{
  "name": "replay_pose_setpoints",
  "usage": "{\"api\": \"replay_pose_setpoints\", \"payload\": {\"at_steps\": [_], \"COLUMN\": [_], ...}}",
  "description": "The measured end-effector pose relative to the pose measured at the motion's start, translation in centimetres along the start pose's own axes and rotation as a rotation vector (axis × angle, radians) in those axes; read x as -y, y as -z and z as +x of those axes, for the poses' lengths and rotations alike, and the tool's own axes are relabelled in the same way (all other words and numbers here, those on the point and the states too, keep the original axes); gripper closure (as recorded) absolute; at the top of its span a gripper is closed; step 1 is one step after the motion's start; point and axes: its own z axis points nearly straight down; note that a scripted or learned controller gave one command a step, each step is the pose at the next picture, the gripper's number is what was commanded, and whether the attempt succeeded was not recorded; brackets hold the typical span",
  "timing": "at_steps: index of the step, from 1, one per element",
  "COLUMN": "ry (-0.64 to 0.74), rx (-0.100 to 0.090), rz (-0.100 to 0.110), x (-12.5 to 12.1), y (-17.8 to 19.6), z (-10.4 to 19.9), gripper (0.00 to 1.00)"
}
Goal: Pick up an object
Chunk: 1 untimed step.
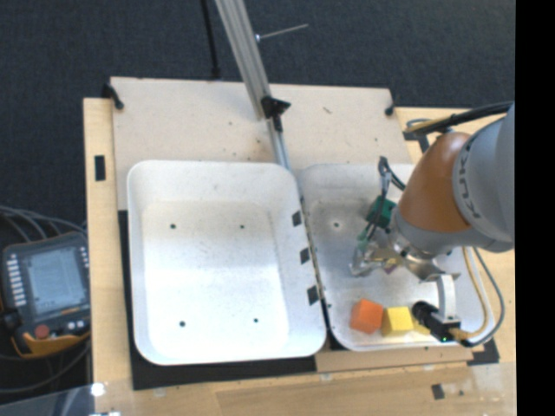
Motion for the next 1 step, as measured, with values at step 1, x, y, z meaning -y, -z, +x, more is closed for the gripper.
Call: {"api": "replay_pose_setpoints", "payload": {"at_steps": [1], "ry": [0.012], "rx": [0.0], "rz": [-0.001], "x": [0.12], "y": [6.27], "z": [0.17], "gripper": [1.0]}}
